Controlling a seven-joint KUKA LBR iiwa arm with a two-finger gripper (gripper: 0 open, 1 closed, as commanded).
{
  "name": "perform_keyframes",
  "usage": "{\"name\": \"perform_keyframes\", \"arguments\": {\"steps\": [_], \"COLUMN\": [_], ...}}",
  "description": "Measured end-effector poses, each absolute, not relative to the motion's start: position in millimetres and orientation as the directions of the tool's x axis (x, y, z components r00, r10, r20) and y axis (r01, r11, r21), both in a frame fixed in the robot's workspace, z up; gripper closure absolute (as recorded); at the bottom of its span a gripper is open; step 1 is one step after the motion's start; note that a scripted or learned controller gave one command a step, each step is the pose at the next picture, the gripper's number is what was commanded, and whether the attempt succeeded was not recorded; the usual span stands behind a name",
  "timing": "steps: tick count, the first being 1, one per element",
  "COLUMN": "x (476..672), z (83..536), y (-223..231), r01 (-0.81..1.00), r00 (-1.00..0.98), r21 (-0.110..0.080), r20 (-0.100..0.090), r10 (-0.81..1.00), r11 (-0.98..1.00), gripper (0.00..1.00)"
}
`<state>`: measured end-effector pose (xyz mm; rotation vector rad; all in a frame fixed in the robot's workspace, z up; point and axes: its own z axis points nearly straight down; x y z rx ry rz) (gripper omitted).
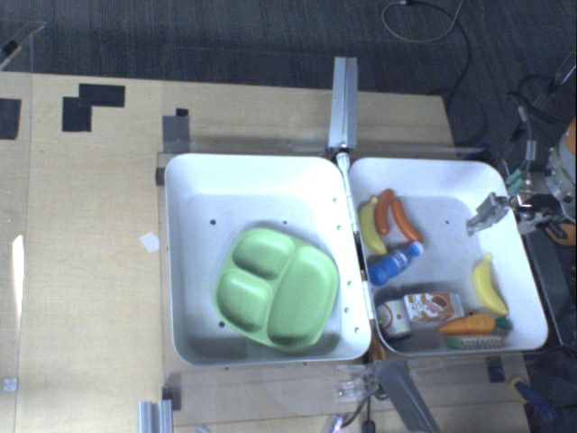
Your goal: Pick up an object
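Observation:
The right bin (442, 177) holds several small items. An orange sausage (398, 216) and a yellow banana (370, 227) lie at its left wall. Below them a blue bottle (394, 263) lies tilted. A second banana (489, 285) lies near the right wall. A juice carton (417, 311) and a carrot (472, 325) rest along the front wall. My gripper (485, 215) hangs over the bin's right side, above the second banana and apart from every item. Nothing shows in its grasp.
In the left bin (194, 242) a green divided plate (278, 287) lies towards the front. A metal post (343, 106) stands behind the gap between the bins. The bare bench (81, 242) stretches out to the left.

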<state>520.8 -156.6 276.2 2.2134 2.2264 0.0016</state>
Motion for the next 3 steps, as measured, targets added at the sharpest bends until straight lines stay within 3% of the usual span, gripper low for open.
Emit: {"name": "perform_keyframes", "arguments": {"steps": [1, 2, 3], "x": [516.3, 518.1, 488.5], "z": [97.9, 108.0, 221.6], "y": [-177.0, -176.6, -192.6], "r01": [0.997, 0.997, 0.947], "r00": [0.079, 0.078, 0.320], "r21": [0.000, 0.003, 0.004], "r20": [0.001, 0.000, -0.001], "r10": [0.997, 0.997, 0.947], "r11": [-0.079, -0.078, -0.320], "gripper": [0.00, 1.00, 1.00]}}
